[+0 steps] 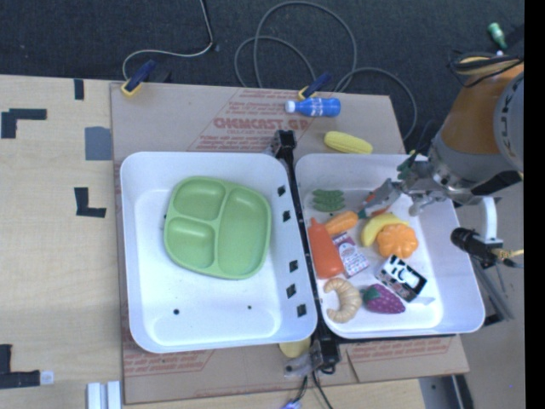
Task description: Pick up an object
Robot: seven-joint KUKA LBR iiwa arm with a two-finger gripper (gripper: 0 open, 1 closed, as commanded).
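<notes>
Probably light, stiff plastic: banana (381, 226) w/ end effector (400, 192) just above, can't tell its state; grab mid-body, curved, may slip.

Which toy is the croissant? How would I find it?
Look in the right bin, the one full of toy food. Go to its near-left corner, beside the purple grapes. The croissant is the tan, curled pastry with ridges, the only curved brown toy there.
</notes>
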